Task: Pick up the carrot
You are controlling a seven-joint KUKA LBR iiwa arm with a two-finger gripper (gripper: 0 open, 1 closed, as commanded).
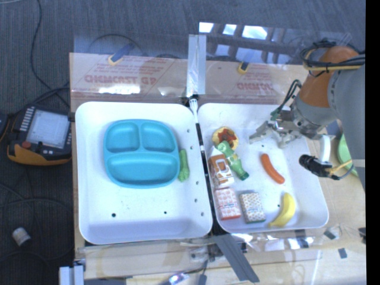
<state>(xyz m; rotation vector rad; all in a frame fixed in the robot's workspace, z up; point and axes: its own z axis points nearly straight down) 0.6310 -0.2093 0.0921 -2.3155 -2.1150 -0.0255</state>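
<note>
The arm is reaching in from three o'clock, and its gripper (274, 130) is hanging over the back part of the right bin (309, 218), fingers spread apart with nothing between them. So it is sitting released, not carrying anything.

The carrot (272, 167) is lying on the floor of that same bin, a short orange stick angled from eleven o'clock down to five o'clock. From the gripper it is lying toward six o'clock, near but clearly apart from it. Around the carrot, a banana (285, 210) is resting toward five o'clock, two small boxes (240, 205) toward seven o'clock, and a cluster of toy food with a green piece (235, 162) toward nine o'clock. None of these is touching the carrot as far as I can make out. The left bin (101, 224) is holding a blue divided plate (142, 152) with a green pod (184, 165) beside it at three o'clock.

To my eye the approach is under way: the tool is hovering, not yet down on its target. The next move is calling for a shift toward six o'clock, then turning the fingers to straddle the carrot across its narrow width, and lowering before closing. The bare floor on both sides of the carrot is giving the fingers room.
</note>
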